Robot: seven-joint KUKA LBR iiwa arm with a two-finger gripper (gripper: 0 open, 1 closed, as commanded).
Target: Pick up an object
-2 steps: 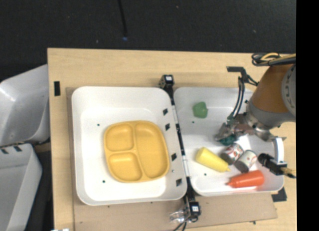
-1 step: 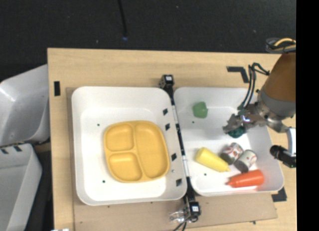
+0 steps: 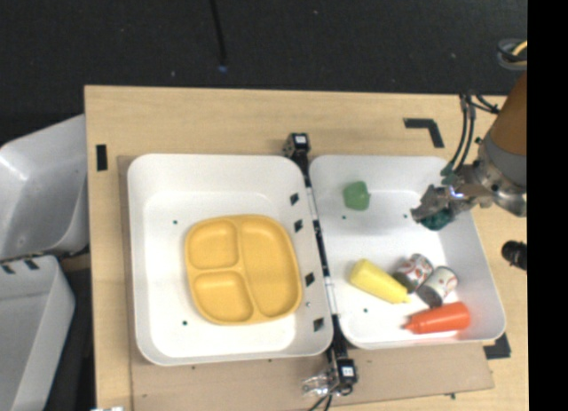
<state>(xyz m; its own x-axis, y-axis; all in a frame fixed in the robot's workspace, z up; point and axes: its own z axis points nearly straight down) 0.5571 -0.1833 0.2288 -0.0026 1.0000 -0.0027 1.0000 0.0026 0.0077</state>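
Down at the right rim of the right bin [image 3: 493, 312], the robot's hand [image 3: 441, 209] sits low over a small dark teal thing [image 3: 433, 217]. From where I stand I cannot tell whether it has closed on that thing or merely hovers at it, since the dark metal and the dark object run together. So I would judge the step in hand to be the reach or the closing itself, with no lift yet to prove a catch.

Going from the desk's left edge: the left bin [image 3: 142, 223] holds a yellow divided plate [image 3: 241, 269], lying flat near its middle. Past the divider, in the right bin, a green block [image 3: 357, 195] sits alone toward the far edge, well apart from everything else. Nearer the desk's front edge lies a yellow oblong piece [image 3: 377, 281], slanted, and just beside it a small cluster: a round red-and-white can [image 3: 413, 269] and a grey-and-red item [image 3: 437, 283] touching or nearly so. An orange carrot-like piece [image 3: 439, 319] lies along the bin's front rim.

If the teal thing is the target, the next move calls for a firm close and a straight rise, clear of the bin wall close behind it. It seems small and near that wall, so a slip looks possible.
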